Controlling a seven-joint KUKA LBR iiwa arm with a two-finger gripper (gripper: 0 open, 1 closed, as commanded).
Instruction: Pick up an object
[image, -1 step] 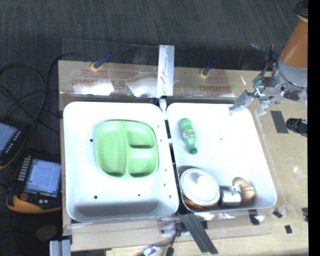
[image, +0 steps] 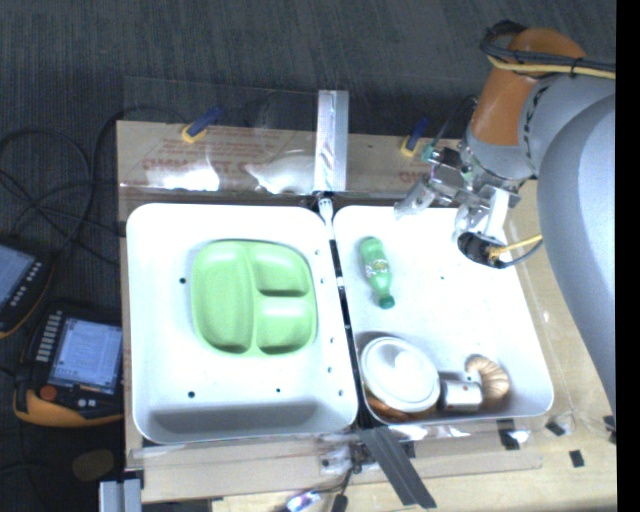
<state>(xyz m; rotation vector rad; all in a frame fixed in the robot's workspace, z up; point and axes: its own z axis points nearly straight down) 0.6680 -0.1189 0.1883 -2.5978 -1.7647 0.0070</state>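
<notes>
1. Camera view: I see the gripper (image: 422, 196) over the far edge of the right bin (image: 522, 300). I cannot tell whether it is released or clenched.
2. The green bottle (image: 375, 268) lies flat by the divider, near the gripper but apart from it.
3. A white bowl (image: 400, 372) and a brown curved piece (image: 490, 376) sit along the near wall.
4. A green divided plate (image: 255, 297) lies in the left bin (image: 160, 380).

Grey arm (image: 585, 200) reaches in from right; orange band (image: 505, 100) above wrist (image: 483, 168); pincer (image: 420, 197) points left.
</notes>
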